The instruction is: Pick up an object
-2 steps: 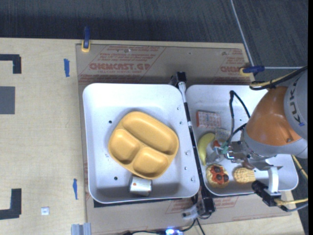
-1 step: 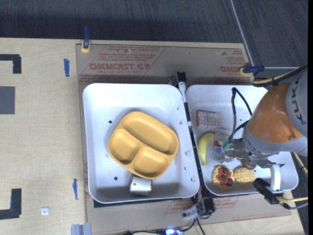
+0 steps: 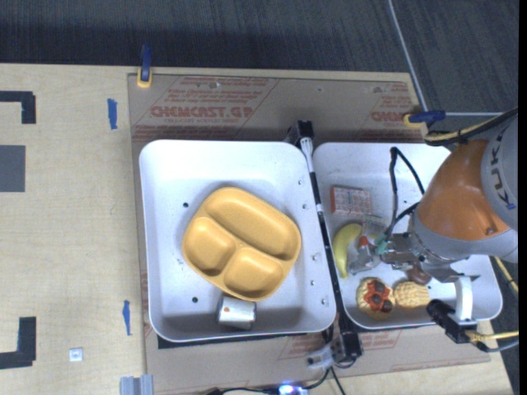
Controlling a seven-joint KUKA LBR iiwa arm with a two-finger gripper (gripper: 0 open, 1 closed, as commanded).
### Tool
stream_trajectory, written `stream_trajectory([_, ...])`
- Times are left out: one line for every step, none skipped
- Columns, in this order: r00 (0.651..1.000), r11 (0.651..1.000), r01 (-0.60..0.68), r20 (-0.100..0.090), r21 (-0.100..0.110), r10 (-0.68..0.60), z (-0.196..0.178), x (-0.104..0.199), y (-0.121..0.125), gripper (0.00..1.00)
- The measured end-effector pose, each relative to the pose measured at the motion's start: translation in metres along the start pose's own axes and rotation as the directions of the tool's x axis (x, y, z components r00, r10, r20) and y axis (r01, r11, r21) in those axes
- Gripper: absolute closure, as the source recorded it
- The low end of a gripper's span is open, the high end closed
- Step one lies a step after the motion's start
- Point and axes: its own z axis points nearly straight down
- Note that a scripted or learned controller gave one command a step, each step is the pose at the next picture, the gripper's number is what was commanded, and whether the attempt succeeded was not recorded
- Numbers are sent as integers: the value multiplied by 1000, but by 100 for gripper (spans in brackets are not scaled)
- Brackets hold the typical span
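The arm's orange band (image 3: 461,200) hangs over the right bin (image 3: 362,159). Below it, my gripper (image 3: 394,253) sits low over the bin's middle, beside a yellow banana (image 3: 344,247) and a grey-green item (image 3: 364,249). Just under the gripper lie a tan peanut-shaped piece (image 3: 411,295) and a red and orange toy (image 3: 375,295). A small printed card (image 3: 349,199) lies at the bin's back. The arm hides the bin's right part. No object is visibly between the fingers.
The left bin (image 3: 165,220) holds a yellow three-compartment plate (image 3: 239,241) and a small white cup-like piece (image 3: 236,313) at its front edge. Black cables and clamps run between the bins and along the front right.
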Motion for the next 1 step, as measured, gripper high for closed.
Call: stream_trajectory([1000,1000,1,-4,10,-1,11,1,-3,0])
